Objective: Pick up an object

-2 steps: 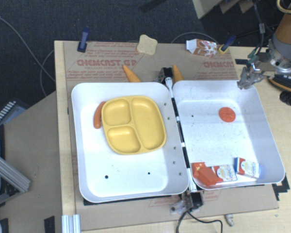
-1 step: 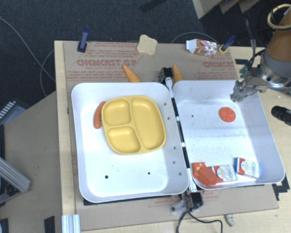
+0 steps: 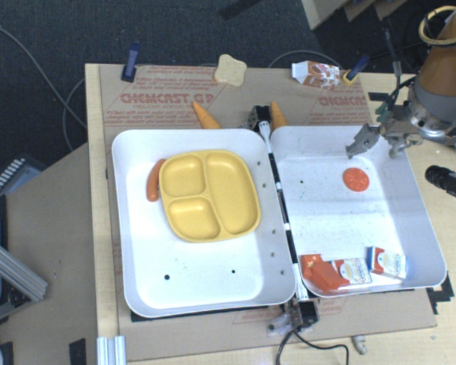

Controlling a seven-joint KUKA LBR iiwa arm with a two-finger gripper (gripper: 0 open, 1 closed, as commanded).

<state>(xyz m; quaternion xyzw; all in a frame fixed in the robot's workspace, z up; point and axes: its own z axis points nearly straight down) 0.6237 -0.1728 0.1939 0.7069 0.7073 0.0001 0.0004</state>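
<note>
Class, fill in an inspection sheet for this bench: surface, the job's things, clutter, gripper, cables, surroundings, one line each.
Surface: two shallow white bins, left bin and right bin, side by side on a printed cardboard sheet.
Job's things: yellow three-compartment plastic tray and orange-red sausage in the left bin; flat red disc and small red-and-white cartons in the right bin.
Clutter: tan bread-slice toy, orange carrot piece, small carton behind the bins.
Gripper: two-finger gripper above the right bin's far edge, nothing seen between its fingers.
Cables: thin white cable on the floor.
Surroundings: dark carpet.
</note>
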